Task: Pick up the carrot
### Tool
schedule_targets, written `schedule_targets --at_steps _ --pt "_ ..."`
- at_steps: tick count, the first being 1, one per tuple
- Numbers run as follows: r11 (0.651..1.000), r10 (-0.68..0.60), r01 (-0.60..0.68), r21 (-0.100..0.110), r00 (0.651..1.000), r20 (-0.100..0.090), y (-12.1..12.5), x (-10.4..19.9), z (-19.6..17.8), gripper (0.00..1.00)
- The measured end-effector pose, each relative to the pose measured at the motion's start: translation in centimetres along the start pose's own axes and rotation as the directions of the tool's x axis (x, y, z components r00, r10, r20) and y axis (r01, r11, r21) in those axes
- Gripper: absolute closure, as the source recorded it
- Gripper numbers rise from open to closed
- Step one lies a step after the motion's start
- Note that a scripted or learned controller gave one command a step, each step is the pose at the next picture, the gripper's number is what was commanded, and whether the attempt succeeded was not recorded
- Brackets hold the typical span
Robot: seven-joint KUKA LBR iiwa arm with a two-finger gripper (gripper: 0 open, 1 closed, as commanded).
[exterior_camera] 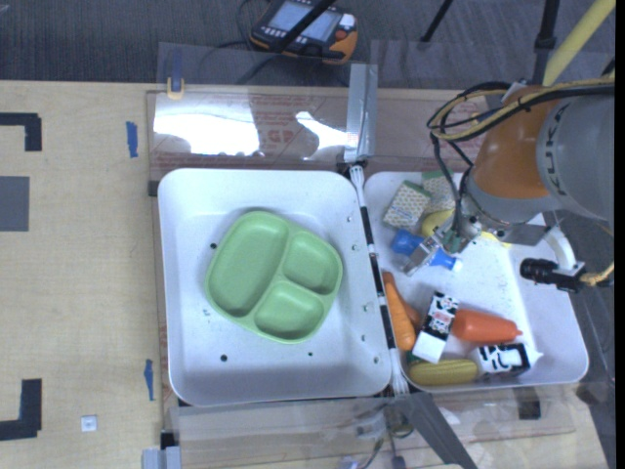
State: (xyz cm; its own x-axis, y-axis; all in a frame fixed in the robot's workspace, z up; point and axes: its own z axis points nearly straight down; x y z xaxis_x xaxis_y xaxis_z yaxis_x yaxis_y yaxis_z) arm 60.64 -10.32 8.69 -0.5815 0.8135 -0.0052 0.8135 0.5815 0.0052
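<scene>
Carrot (398,313) lies along the left wall of your right bin (562,345), slanted, tip toward the top, just beside a small carton (437,324). The pincer (441,252) hangs above it near a blue thing (408,243) (whether it is open or closed, you cannot tell). You are at the approach step: next, shift down-left and descend over the carrot.

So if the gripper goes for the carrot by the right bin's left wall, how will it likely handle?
The carrot looks like smooth moulded plastic, so probably stiff and light, perhaps slippery. Its rounded, tapering shape suggests it may roll or squirt out of a pinch. It lies close along the right bin's wall, which may crowd one finger.
</scene>
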Motion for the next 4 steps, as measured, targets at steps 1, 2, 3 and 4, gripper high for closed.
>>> schedule_targets --at_steps 1,2,3,4 --pt "0.97 0.241 -0.24 0.032 0.97 -0.02 2.6 -2.8 0.2 0.0" --pt "0.824 0.566 -0.566 0.003 0.825 -0.001 -2.0 1.9 0.0 0.0" --pt "0.635 0.772 -0.772 0.003 0.635 -0.001 -8.3 3.6 -0.1 0.0" --pt "0.827 0.562 -0.562 0.008 0.827 -0.002 -7.9 7.6 -9.7 0.0"
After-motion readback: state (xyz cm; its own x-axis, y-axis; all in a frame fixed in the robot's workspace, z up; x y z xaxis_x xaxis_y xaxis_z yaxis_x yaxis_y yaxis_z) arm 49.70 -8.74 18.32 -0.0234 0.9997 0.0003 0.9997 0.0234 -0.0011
